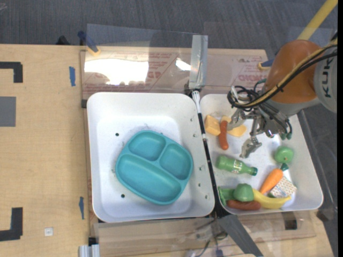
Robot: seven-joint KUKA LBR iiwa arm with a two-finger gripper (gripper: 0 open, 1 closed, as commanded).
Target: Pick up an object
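Right now I am picking the green bottle (236, 166) as the likeliest target: it is lying on its side mid-floor of the right bin (311, 170), long axis running toward the bin's left and right walls, cap pointing right. My pincer (252, 143) is hanging just beyond it toward the far wall, fingers spread and gripping nothing. An orange sausage (223, 135) and cheese wedges (213, 125) are crowding the far-left corner. A teal plate (154, 166) is sitting in the left bin (102, 111).

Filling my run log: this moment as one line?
gripper: over right bin, empty | green bottle: lying below it | teal tray: left bin
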